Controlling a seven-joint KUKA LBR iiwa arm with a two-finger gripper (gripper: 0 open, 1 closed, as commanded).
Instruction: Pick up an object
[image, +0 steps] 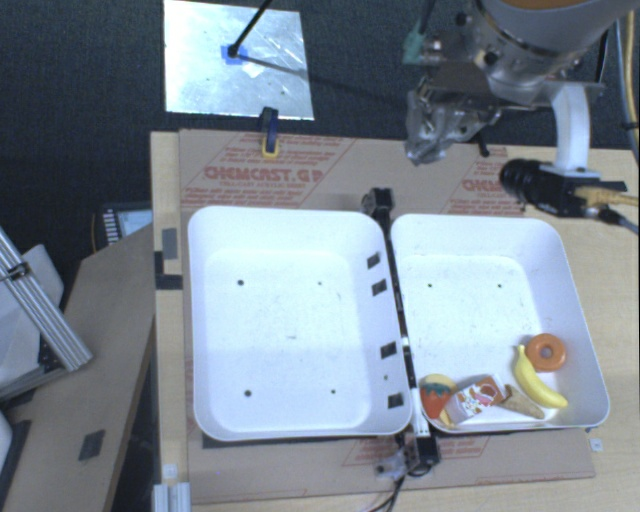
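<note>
The pincer hangs up high over the far edge of the bench, above the printed cardboard sheet and beyond the back rim of the right bin; from here I cannot tell how it is set, and nothing shows in it. Everything worth picking sits well away from it, crowded into the right bin's near corner: a yellow banana lying by the right wall, an orange ring just above it, a small red and white packet beside it, and an orange-red fruit near the divider. The left bin lies alongside.
</note>
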